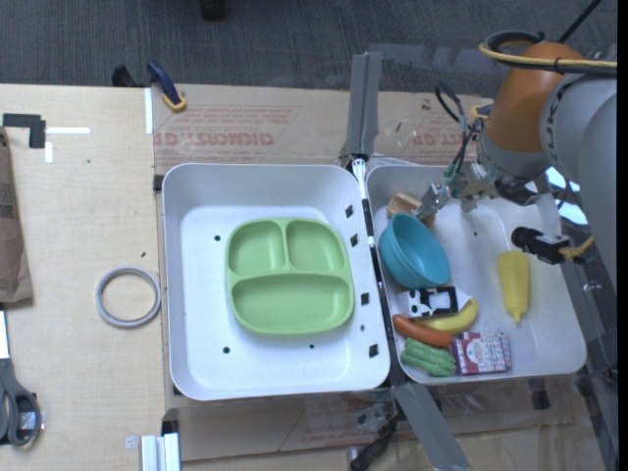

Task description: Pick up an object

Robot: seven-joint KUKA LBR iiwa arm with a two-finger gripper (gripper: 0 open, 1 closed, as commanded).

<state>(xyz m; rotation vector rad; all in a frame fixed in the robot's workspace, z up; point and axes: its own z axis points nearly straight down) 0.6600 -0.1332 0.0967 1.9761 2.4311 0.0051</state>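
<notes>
Beside the gripper (435, 196), a round blue bowl (413, 250).

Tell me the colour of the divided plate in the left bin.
Light green; the three-compartment plastic plate shows plainly in the camera view.

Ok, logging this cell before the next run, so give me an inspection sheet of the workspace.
Surface: two white bins, left bin, right bin.
Job's things: blue bowl, yellow corn, banana, carrot, green pods, red box, all in right bin.
Clutter: green tray in left bin; tape ring on bench.
Gripper: gripper above right bin's far-left corner, holding nothing seen.
Cables: yellow cable on arm.
Surroundings: grey carpet.
</notes>
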